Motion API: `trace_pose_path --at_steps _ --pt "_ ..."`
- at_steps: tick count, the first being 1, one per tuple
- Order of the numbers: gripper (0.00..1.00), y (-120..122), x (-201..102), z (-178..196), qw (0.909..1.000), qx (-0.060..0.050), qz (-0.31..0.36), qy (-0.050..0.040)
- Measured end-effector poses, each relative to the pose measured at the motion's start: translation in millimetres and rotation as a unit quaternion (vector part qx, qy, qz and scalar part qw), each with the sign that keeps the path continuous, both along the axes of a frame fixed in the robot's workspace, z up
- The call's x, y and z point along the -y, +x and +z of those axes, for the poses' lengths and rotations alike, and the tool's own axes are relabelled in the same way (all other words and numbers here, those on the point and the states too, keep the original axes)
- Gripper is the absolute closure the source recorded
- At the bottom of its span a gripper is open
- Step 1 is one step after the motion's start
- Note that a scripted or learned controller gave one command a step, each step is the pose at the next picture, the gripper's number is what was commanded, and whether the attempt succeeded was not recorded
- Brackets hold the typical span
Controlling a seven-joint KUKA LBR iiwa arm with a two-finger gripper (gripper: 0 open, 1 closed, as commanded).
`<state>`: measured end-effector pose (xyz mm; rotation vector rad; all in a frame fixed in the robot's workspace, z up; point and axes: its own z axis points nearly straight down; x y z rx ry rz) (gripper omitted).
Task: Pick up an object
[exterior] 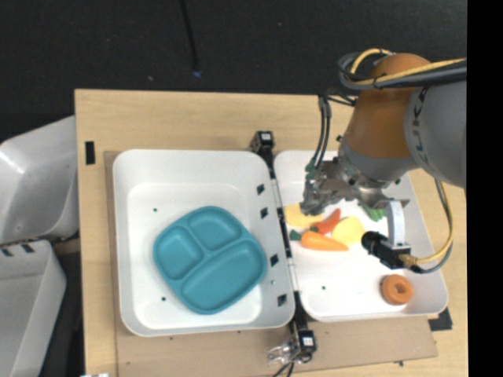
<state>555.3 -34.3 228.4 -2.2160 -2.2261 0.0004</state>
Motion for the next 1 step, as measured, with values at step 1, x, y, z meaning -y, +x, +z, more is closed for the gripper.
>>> trace_pose_path --at_steps 1 --pt "1.0 -12.2 -57.4 -4.0 1.0 0.0 0.001 0.0003"
